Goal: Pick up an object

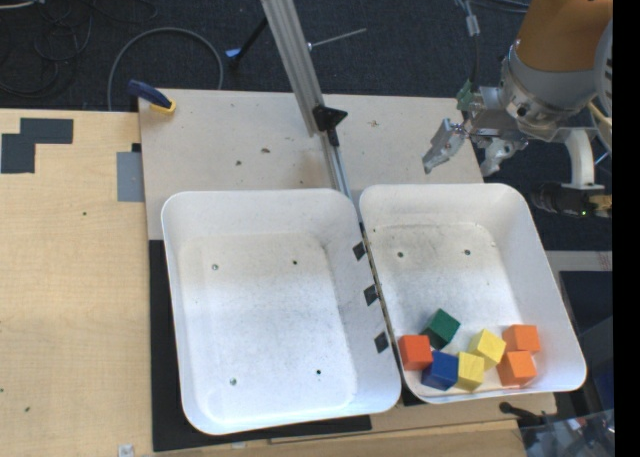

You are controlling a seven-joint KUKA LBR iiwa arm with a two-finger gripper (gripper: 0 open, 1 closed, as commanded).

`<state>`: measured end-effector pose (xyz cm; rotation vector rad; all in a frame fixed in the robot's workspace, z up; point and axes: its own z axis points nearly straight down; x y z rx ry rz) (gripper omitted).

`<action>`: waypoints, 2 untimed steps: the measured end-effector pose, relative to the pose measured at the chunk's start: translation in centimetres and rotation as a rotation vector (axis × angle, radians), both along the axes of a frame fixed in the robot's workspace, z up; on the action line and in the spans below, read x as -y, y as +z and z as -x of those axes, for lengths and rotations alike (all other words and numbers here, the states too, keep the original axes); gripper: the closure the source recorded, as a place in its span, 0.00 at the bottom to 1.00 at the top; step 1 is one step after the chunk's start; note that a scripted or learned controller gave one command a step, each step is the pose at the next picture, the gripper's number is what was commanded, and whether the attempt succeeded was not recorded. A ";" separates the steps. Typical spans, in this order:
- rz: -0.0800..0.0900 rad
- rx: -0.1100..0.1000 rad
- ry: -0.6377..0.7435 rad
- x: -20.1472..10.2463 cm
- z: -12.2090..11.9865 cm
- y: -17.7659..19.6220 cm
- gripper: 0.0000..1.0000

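Blocks [470, 350]: clustered at roughly 5 o'clock in the right bin [520, 210], touching or nearly so. Gripper [468, 148] hangs off the bin's 12 o'clock rim, well apart from them, fingers spread with nothing between. Step judged: approach not begun. Next move calls for travel toward 6 o'clock, then descent onto one outlying block. Count: three orange, two yellow, one green, one blue. Left bin [200, 220] alongside.

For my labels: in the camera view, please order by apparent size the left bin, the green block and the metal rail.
1. left bin
2. metal rail
3. green block
The rail stands nearer the camera, so its size may mislead.
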<state>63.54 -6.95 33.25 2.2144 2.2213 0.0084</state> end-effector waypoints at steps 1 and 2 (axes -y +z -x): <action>-0.001 -0.018 -0.003 -2.9 -3.1 -14.8 0.00; 0.003 -0.013 -0.010 7.8 -2.0 -17.4 0.00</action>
